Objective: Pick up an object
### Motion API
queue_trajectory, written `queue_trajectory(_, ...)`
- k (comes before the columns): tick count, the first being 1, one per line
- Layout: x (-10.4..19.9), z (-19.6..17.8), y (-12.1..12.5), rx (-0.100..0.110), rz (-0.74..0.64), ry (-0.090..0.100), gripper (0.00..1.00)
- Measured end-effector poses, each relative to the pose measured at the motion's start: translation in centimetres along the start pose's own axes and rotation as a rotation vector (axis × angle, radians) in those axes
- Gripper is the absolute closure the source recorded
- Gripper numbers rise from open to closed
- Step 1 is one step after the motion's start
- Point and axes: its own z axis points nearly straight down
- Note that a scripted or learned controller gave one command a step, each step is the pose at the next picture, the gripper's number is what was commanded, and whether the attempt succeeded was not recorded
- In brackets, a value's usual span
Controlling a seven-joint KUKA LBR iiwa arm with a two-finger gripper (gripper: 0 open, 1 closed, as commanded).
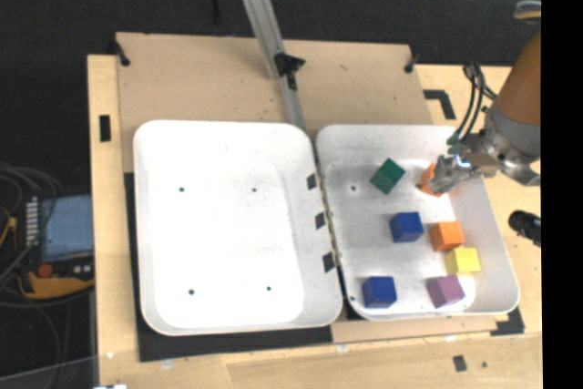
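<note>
Two shallow white bins sit side by side on a tan worktop (109, 196), seen from above at a slant. Nearest the camera, in the right bin (351, 150), a blue cube (379, 291) lies at about 7 o'clock and a purple cube (444, 290) at 5 o'clock. Just beyond, a yellow cube (465, 261) touches an orange cube (445, 235), with another blue cube (406, 226) near the bin's centre. Farther back, a green cube (388, 175) sits at about 11 o'clock. At 1 o'clock the arm's hand (439, 177) hangs low over a small orange-red object (428, 181); whether its grip is wide or closed cannot be told. The left bin (228, 223) lies beside it.
</note>
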Motion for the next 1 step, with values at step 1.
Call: queue_trajectory(1, -0.17, -5.47, 0.20, -0.001, 0.000, 0.000, 1.00)
